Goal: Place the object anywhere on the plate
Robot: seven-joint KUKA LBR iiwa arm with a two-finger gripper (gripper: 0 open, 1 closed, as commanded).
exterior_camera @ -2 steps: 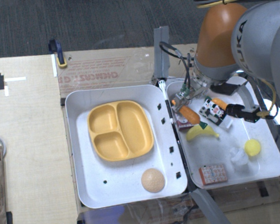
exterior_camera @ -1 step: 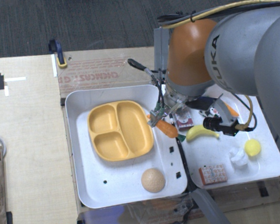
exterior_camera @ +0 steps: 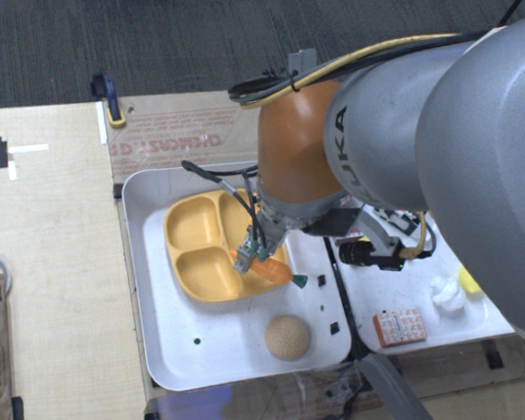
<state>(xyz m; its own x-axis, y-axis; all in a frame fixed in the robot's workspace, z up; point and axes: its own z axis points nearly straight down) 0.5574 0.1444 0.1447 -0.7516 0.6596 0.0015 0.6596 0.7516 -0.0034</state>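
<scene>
A yellow plate with three compartments lies in the left white bin, toward its back. An orange carrot-shaped object with a green tip rests at the plate's right front edge, partly on the rim. My gripper hangs right over the plate's right side, its tip touching or just above the carrot's left end. The arm's orange band and grey body hide the plate's back right corner.
A brown round ball lies in the left bin near its front wall. The right bin holds a red-and-white patterned box, a white crumpled item and a yellow piece. Cardboard lies behind the bins.
</scene>
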